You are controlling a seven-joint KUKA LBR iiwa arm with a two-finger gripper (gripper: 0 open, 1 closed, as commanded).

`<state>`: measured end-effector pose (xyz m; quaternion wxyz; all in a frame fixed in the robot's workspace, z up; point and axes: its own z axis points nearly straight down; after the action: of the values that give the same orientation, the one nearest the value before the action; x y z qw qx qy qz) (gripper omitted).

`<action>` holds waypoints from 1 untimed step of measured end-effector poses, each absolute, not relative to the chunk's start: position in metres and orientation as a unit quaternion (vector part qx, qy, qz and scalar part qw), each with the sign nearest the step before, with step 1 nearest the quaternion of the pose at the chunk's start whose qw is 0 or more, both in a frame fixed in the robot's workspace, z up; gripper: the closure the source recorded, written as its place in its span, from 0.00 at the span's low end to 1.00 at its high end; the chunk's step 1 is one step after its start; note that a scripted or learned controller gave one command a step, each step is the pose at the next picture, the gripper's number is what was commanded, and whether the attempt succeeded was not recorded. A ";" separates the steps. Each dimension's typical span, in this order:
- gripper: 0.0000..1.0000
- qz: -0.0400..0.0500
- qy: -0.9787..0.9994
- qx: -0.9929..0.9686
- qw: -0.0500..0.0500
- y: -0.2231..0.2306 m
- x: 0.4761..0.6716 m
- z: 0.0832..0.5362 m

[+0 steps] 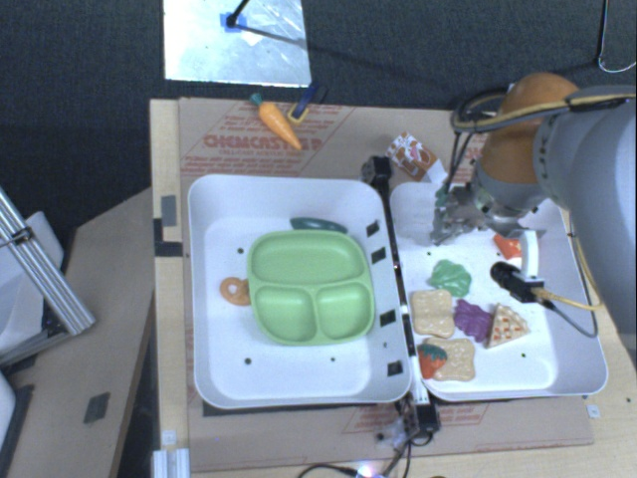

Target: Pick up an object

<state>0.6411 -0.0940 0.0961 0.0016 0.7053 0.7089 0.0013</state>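
Observation:
My gripper [445, 225] hangs low over the back of the right bin [572, 352], its dark fingers pointing down near the bin floor. Just in front of it lies a green leafy toy [451, 276]. Closer to the front lie a cracker [432, 312], a purple grape bunch [475, 319], a pizza slice [508, 324], a toast piece [459, 358] and a strawberry [432, 359]. A small red-orange item [508, 246] lies beside the wrist, partly hidden by it.
The left bin [214, 366] holds a green divided plate [310, 287], a small pretzel [235, 291] and a dark green item [318, 225] behind the plate. Behind the bins lie a toy carrot [279, 123] and a small patterned box [411, 155].

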 end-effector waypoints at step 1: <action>1.00 0.002 0.709 0.706 0.002 -0.097 0.647 0.159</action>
<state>0.6468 -0.0969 0.1586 0.0021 0.7055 0.7087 0.0017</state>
